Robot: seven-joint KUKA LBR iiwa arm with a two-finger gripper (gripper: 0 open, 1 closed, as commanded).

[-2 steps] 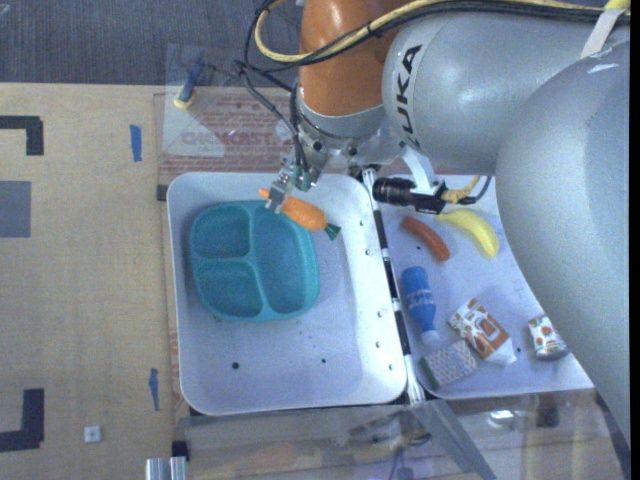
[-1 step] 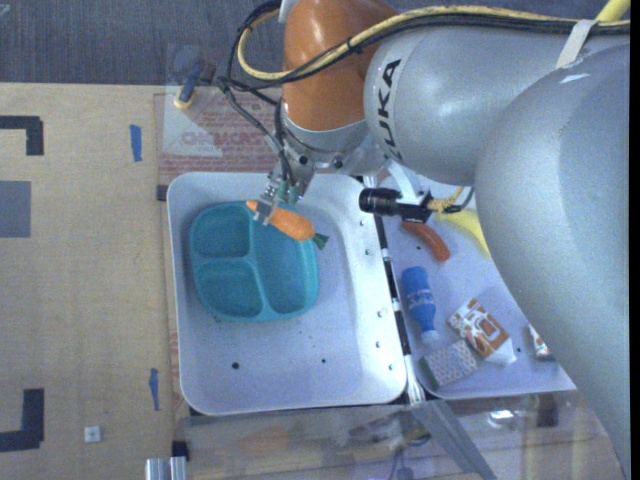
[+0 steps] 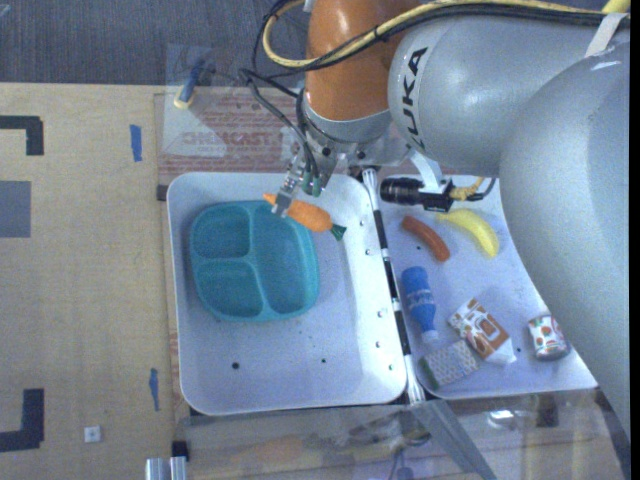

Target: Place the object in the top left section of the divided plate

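A robotics lab: a grey and orange industrial arm [image 3: 480,98] reaches over a plywood desk [image 3: 80,268] marked with blue tape [image 3: 136,142], holding two white bins [image 3: 290,388] of toy food.

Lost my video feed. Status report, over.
Gripper at the plate's upper right edge, jaws on the carrot. Carrot not yet in the top left section. Nothing blocking.

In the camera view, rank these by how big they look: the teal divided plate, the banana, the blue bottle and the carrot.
Largest to smallest:
1. teal divided plate, by far
2. blue bottle
3. banana, close to the bottle, so that pair is unsure
4. carrot, partly hidden under the gripper
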